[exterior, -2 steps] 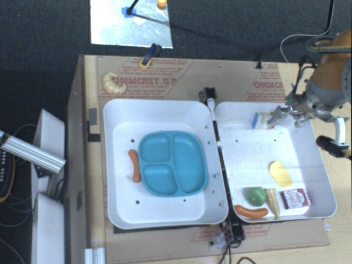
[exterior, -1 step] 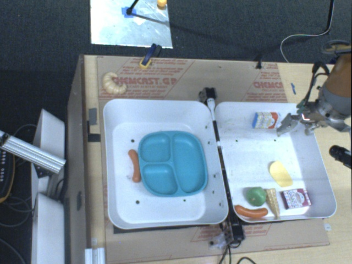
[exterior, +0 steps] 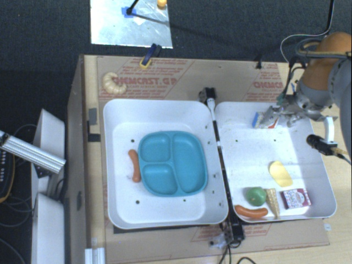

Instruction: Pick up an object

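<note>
over the right bin's point(exterior: 231, 147) far corner the gripper point(exterior: 273, 118) hangs, can't tell its jaws' state. pickable stuff like the yellow piece point(exterior: 280, 174) sits near the front, so it may just grab air.

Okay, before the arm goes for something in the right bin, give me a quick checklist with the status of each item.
1. Pincer is over the right white bin, near its far edge: ok.
2. Pincer finger state: cannot tell, too blurred.
3. Anything held between the fingers: cannot tell; a small blue object sits right by the tips.
4. Targets present in the right bin: ok. Yellow oval piece, green round ball, orange sausage, tan cone, red and white packet.
5. Targets spaced for a clean grasp: not ok for the ball, sausage and cone, which crowd together; ok for the yellow piece, which lies apart.
</note>
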